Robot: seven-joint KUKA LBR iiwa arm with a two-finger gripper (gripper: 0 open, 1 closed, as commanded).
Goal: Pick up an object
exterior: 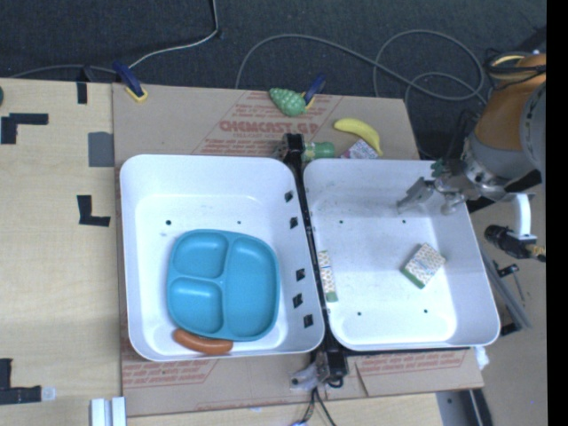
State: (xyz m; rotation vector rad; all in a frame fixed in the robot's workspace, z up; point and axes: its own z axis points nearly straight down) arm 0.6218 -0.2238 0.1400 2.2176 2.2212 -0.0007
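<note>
Sponge block (423,265), green-edged, lies tilted in right bin (373,327), nearer than and just left of tool (417,196), whose fingers look spread, pinching nothing, at far right.

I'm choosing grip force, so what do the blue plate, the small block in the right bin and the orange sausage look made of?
Blue plate: probably moulded plastic, smooth with a soft sheen, three pressed compartments.
Small block: possibly a sponge, speckled pale top over a green layer; too small to be sure.
Orange sausage: likely toy plastic or rubber, glossy and uniform in colour.
</note>
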